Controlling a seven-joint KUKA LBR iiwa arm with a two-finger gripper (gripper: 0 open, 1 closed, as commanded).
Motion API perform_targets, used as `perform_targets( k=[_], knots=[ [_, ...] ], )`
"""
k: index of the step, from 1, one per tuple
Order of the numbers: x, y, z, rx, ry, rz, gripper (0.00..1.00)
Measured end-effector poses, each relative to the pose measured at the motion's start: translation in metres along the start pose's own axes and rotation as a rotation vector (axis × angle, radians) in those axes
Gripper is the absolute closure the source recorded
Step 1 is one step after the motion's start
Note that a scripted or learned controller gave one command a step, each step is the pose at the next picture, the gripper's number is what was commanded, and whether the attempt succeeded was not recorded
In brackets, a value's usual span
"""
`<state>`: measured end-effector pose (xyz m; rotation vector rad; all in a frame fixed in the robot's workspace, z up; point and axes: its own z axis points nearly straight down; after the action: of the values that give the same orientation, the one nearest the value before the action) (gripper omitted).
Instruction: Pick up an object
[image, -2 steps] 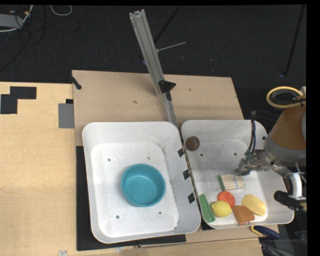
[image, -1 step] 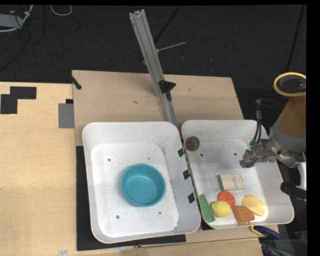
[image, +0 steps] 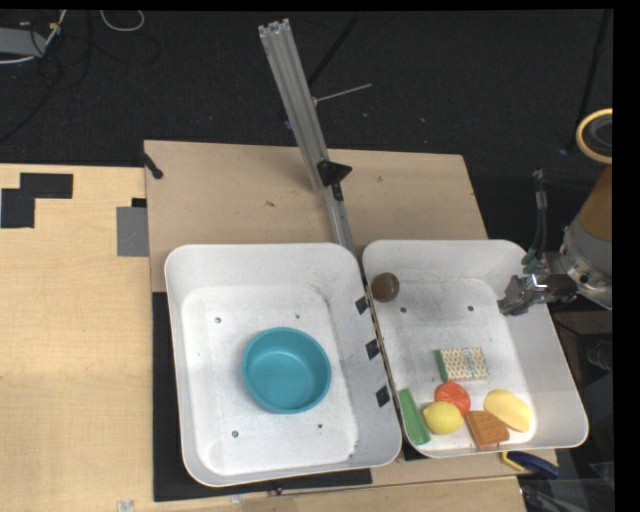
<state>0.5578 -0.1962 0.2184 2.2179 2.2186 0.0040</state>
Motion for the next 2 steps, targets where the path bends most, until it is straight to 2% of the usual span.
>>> perform_targets(
  k=[1,2],
  knots=[
    [0.0,0.001,-0.035,0.002,0.001,0.001,1.0],
    [0.048,0.011,-0.041,0.005,0.001,-0.003,1.0]
  ],
)
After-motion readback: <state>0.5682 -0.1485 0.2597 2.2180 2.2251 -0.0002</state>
